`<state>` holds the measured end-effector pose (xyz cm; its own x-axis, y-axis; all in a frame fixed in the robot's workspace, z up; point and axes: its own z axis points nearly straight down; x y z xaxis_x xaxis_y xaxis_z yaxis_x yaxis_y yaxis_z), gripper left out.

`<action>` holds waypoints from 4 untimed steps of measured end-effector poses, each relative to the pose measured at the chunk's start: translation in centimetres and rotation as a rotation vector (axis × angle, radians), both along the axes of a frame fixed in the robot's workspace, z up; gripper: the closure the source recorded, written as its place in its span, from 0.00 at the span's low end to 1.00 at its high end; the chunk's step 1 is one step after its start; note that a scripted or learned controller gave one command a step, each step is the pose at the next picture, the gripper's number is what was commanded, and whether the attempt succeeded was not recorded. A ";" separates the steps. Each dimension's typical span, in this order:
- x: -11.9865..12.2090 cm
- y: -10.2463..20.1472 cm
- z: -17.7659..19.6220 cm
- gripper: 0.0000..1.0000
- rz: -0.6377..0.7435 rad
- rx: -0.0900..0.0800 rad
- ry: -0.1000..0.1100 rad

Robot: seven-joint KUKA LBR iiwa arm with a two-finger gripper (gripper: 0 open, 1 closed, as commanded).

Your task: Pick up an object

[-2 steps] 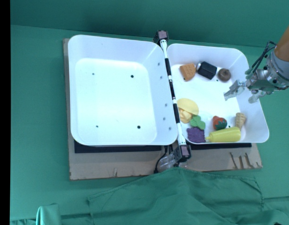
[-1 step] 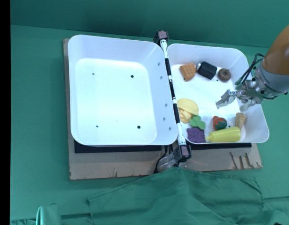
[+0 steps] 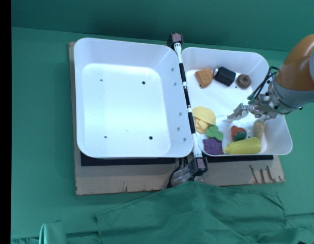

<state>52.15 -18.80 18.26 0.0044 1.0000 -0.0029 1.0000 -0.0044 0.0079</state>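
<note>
The right bin (image 3: 248,60) holds several toy foods. At its back lie an orange cracker (image 3: 203,78), a black block (image 3: 224,75) and a brown donut (image 3: 243,81). Toward the front are a yellow piece (image 3: 203,117), a green piece (image 3: 215,132), purple grapes (image 3: 212,146), a red strawberry (image 3: 238,133), a yellow banana (image 3: 243,146) and a beige corn cob (image 3: 258,128). My gripper (image 3: 252,113) hangs over the bin's right half, just above the strawberry and corn cob. It is open, its fingers spread with nothing between them.
The left bin (image 3: 90,50) sits beside the right one, joined by a black-and-white divider (image 3: 185,93). Both rest on cardboard (image 3: 121,179) over green cloth. Folded cloth (image 3: 197,212) bunches up at the front.
</note>
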 end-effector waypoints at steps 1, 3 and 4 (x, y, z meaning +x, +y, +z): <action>0.3 -0.3 1.6 1.00 -0.003 -0.007 -0.015; 0.3 0.1 12.2 1.00 0.001 -0.002 -0.002; 0.9 0.4 17.1 1.00 0.002 -0.001 -0.002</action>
